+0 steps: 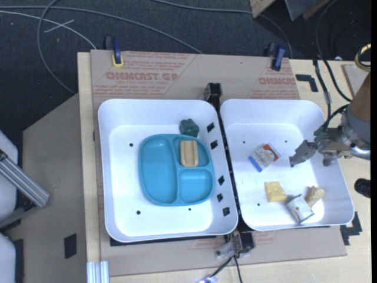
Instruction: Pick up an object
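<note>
Small carton [263, 157], right bin [247, 114]: likely light, crushable; grip across narrow sides; gripper [300, 156] beside it, openness indeterminable

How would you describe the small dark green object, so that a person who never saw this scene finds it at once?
Look in the left white bin, which holds a blue divided plate. Just beyond the plate's far edge, near the wall between the two bins, sits the small dark green object. It is the only loose item in that bin outside the plate.
</note>
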